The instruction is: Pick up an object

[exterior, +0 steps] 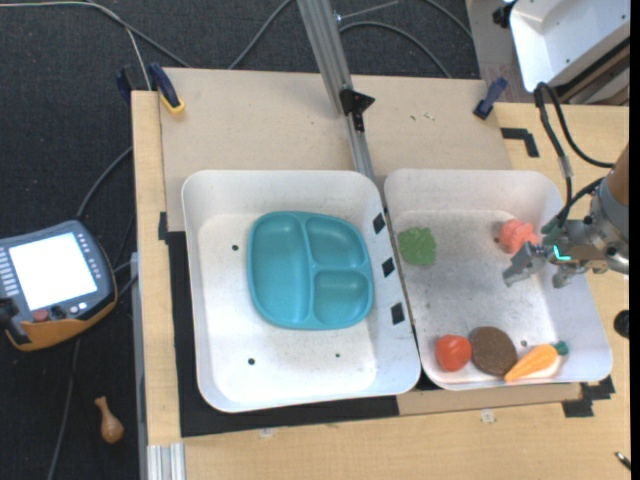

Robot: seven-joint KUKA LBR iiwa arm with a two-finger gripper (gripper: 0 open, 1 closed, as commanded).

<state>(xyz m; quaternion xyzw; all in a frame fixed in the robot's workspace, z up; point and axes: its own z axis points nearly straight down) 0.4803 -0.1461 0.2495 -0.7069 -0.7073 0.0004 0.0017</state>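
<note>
My gripper (538, 265) is hanging over the right bin (470, 190), fingers spread with nothing between them. The pink lump (515, 234) sits just up and left of it, near the back wall. Green thing (417, 246) is by the left wall; tomato (453, 352), brown cookie (492, 349) and carrot (533, 362) line the front. Left bin (215, 298) has the blue divided plate (307, 270).
</note>
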